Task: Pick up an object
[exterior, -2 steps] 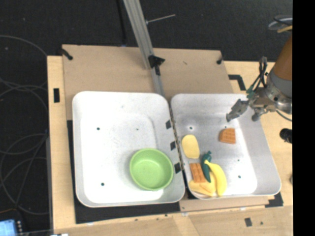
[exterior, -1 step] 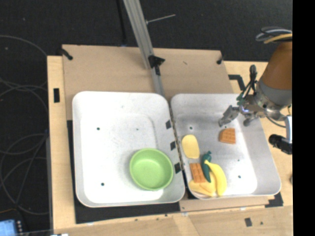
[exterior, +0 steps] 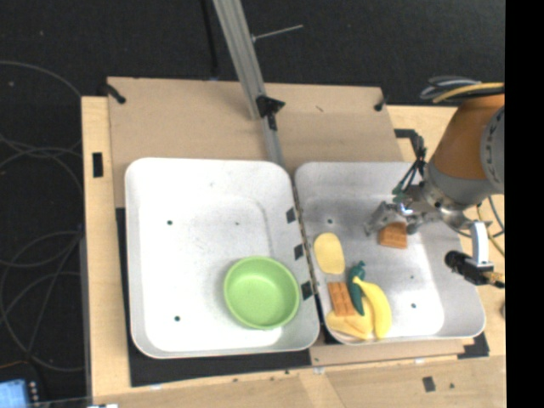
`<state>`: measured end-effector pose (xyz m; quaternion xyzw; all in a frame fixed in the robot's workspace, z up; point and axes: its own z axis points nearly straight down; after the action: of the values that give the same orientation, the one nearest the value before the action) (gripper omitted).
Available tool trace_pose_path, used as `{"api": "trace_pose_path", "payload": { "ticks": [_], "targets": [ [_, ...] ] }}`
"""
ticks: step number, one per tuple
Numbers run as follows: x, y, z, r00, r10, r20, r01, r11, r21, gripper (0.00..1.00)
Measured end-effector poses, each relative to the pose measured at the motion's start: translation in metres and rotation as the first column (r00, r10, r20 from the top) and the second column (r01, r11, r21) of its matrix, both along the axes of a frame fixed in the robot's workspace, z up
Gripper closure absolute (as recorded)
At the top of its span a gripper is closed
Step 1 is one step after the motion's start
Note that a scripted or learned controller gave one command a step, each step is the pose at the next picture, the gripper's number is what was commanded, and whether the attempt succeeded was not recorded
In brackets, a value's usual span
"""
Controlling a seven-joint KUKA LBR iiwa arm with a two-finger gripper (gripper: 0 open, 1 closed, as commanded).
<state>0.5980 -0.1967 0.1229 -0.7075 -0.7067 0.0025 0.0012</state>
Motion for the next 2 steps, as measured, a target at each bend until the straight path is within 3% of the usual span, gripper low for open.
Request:
{"api": "trace_pose_path", "payload": {
  "ticks": [1,2],
  "targets": [
    [0.003,0.000,0.015,1.000,-0.002,0.010,0.002,1.000,0.000,1.00],
    [0.000,-0.009,0.076,1.000,0.000,0.013,0.000,1.000,0.000,1.00]
  ]
}}
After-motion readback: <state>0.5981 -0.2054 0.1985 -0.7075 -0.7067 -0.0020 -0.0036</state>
